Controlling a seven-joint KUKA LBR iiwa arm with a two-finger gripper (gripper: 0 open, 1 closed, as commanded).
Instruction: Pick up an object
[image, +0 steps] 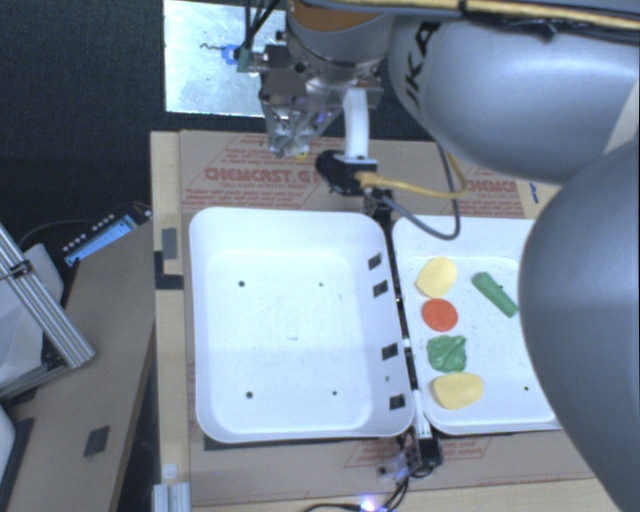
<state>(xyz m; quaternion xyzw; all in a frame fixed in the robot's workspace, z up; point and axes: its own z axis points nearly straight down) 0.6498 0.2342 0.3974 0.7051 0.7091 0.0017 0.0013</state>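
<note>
**Five small objects in the right bin, gripper high above the left**

A round orange-red disc (440, 315) lies in the shallow white right bin (500, 415), with a pale yellow piece (437, 276) at 12 o'clock, a crumpled green piece (447, 352) and a yellow lump (458, 390) at 6 o'clock, and a green stick (494, 294) at 2 o'clock. The gripper (293, 140) hovers beyond the shallow white left bin (215, 300), at the counter's 12 o'clock edge; whether it is open or closed I cannot tell.

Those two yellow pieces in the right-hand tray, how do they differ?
The upper yellow piece sits at the top of the column of items, above the orange-red disc; the lower yellow piece sits at the bottom, below the green lump. The upper one looks taller than wide, the lower one wider than tall. Both are pale yellow, rounded, and lie flat in the right bin.
</note>
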